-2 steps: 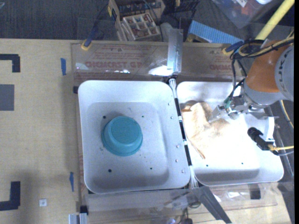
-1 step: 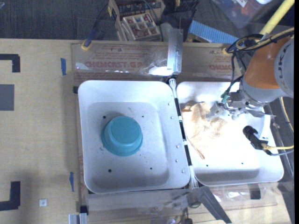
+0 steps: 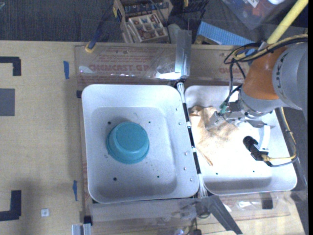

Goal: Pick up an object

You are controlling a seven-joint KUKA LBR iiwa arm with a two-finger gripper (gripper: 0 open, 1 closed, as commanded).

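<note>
Far left: pale wood table (image 3: 34,131) with black L-shaped marks and a grey square patch along its left edge, plus short blue tape strips near the left bin. Dark floor runs across the top of the view behind the table.

Left bin (image 3: 93,102): white, shallow, speckled floor. A teal bowl (image 3: 128,142) sits upside down, left of the bin's centre, well apart from the walls. Nothing touches it.

Behind the bins: a clear plastic sheet with reddish lettering lies on the table, a shiny metal piece stands at the seam between bins. Further back, clutter on the floor: a cardboard box of small items (image 3: 143,14), a black wire rack, a blue pad, a clear plastic tub, a yellow pole at top right.

Right bin (image 3: 249,182): white, brightly lit, washed out. A crumpled tan cloth or paper (image 3: 211,129) lies in its left half, near the dividing wall.

Arm (image 3: 274,77): grey with orange band, over the right bin's upper right. Claw (image 3: 221,115) points left, low over the tan material's upper edge. Cannot tell the claw's state; glare and blur hide it. Black cable with yellow end loops below the wrist.
</note>
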